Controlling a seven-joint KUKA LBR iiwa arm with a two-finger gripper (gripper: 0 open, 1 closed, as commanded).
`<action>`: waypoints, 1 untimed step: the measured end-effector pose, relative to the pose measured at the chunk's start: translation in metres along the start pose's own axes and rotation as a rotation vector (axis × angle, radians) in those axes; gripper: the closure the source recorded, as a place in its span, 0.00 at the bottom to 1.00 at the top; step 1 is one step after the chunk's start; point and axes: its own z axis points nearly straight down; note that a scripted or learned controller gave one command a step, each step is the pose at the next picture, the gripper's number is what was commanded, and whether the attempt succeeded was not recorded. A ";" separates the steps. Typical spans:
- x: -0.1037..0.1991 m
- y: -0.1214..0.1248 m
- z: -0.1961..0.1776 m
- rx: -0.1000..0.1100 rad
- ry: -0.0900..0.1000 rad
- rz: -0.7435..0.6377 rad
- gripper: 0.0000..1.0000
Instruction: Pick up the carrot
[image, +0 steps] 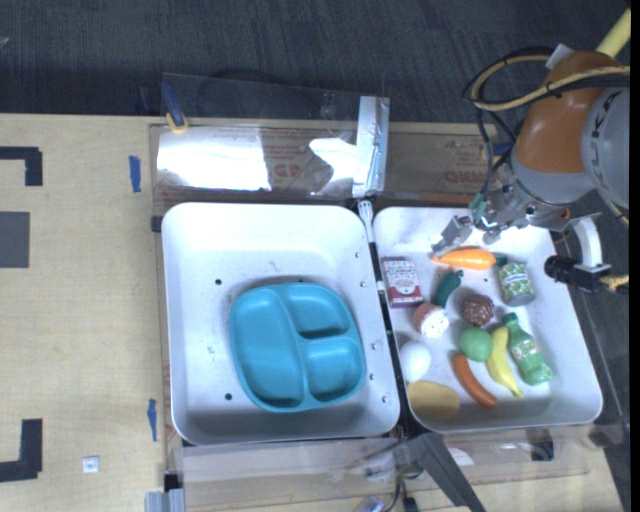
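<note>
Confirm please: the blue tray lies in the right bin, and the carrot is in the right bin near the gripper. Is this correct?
Not quite. The camera view shows the blue tray in the left bin, not the right. The rest holds: the carrot lies in the right bin, near the gripper.

The orange carrot (465, 258) lies open from above; a red-and-white packet (401, 281) and a dark green vegetable (446, 288) crowd its near side.
</note>
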 end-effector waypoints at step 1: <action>-0.013 0.008 0.050 -0.024 -0.008 0.114 0.00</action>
